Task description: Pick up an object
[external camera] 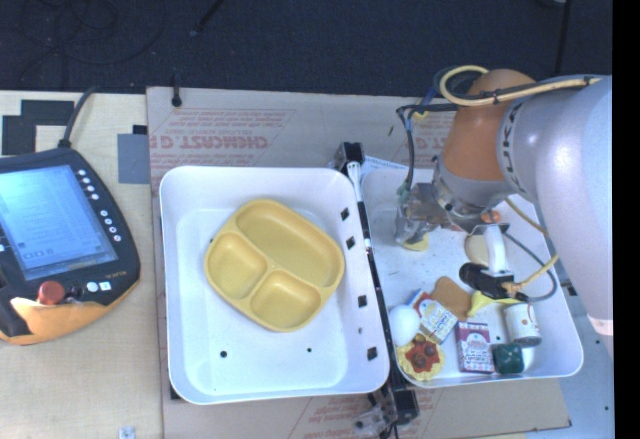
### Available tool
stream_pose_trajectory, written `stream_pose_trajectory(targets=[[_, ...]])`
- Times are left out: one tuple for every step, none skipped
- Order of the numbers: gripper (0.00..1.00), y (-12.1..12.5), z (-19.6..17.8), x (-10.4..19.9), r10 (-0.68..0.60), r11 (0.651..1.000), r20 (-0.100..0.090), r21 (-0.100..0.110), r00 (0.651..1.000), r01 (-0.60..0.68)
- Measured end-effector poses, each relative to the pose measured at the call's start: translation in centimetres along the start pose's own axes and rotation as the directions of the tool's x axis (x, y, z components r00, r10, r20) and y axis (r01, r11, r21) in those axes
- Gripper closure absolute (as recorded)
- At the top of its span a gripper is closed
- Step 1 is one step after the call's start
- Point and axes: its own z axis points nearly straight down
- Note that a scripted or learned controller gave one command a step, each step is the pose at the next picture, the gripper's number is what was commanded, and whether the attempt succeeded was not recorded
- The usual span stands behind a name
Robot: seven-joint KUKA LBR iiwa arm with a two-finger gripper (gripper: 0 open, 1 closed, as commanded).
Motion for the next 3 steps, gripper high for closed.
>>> stream_pose_trajectory(targets=[[1.00,0.0,-0.9,-0.1,0.000,1.000,0.000,0.003,1.000,0.000],[1.00,-2.3,0.9,0.0,0.003,1.000,-0.001,-0.002,1.000,-0.003],[1.00,-5.0,0.9,0.3,0.004,1.000,-0.001,-0.003,1.000,-0.004]])
